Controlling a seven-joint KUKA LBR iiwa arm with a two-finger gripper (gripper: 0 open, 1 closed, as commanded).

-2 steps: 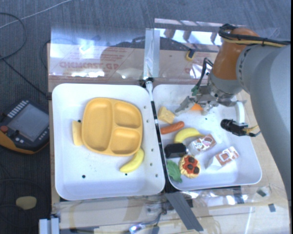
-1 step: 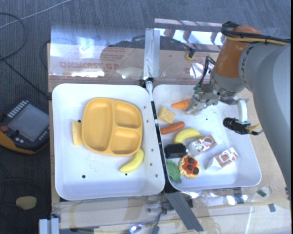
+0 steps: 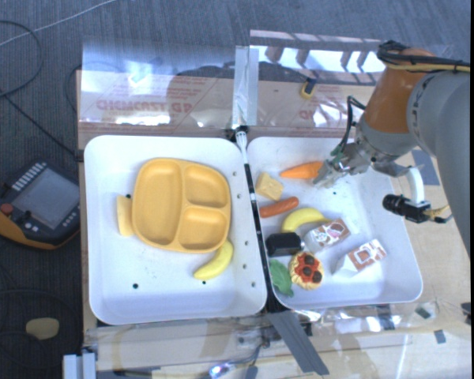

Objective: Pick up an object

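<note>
My gripper (image 3: pixel 332 172) hangs low over the right bin (image 3: pixel 395 287), at the right tip of an orange carrot (image 3: pixel 302 170). Whether it touches the carrot I cannot tell. Beneath the carrot lie a yellow cheese wedge (image 3: pixel 269 186), a red sausage (image 3: pixel 278 207) and a yellow banana (image 3: pixel 302 219). Further forward sit a black block (image 3: pixel 282 244), a small pizza (image 3: pixel 306 268) on a green leaf (image 3: pixel 280 278), a printed carton (image 3: pixel 328 232) and a red-and-white box (image 3: pixel 366 256).
The left bin (image 3: pixel 103 290) holds a yellow divided plate (image 3: pixel 180 204), a second banana (image 3: pixel 214 262) and a pale yellow slab (image 3: pixel 124 215). The arm's orange band (image 3: pixel 391 101) rises at the upper right. A handheld pendant (image 3: pixel 33 204) lies on the floor at the left.
</note>
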